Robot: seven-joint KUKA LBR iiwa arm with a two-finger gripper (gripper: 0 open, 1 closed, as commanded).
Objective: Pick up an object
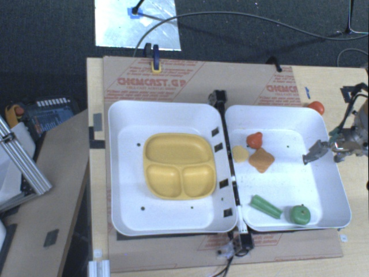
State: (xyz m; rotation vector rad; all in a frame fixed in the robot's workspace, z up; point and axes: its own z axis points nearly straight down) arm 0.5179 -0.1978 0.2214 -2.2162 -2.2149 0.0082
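Note:
The right bin [288, 180] holds several small objects. A red piece [254, 139] lies near its far left, with a pale yellow piece [240, 153] and an orange-brown piece [262, 160] just in front of it. A long green piece [265, 206] and a round green piece [300, 214] lie by the front wall. My gripper [316, 152] hangs over the right side of this bin, to the right of the orange-brown piece and apart from every object. Nothing shows in its grasp.
The left bin [127, 154] bears a yellow divided plate [176, 165]. A small red-orange thing [315, 107] sits just outside the right bin's far right corner. The arm [351, 140] enters over the right rim. Cables run across the floor behind the bench.

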